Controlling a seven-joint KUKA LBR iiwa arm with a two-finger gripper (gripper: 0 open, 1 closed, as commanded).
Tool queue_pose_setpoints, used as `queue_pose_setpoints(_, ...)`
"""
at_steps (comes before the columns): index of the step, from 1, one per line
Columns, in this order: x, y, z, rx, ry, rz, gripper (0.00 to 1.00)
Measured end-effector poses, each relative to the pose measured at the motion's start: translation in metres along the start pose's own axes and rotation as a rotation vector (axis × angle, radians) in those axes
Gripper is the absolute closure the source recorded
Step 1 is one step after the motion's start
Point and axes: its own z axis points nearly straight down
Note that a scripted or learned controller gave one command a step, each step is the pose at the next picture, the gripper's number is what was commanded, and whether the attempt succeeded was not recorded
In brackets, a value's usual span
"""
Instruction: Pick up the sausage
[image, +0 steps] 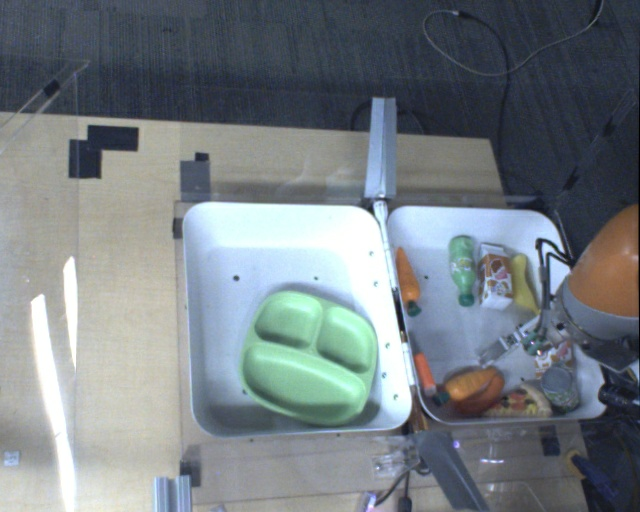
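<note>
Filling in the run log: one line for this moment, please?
stage: approach | gripper: low in right bin, nothing visibly held | sausage: at bin's near edge, ungrasped | left bin: green tray

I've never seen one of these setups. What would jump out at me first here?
Probably the big green divided tray, lying alone in the left bin. Next comes the right bin, crowded with small toy foods: a green bottle, an orange carrot by the divider, and a reddish-brown sausage near the front edge. The arm's orange band looms at the right, with its gripper low just above the sausage.
</note>
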Motion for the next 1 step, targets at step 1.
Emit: queue_pose_setpoints(1,0.0106,0.0792,0.0032,0.008,-0.012,0.237,0.00)
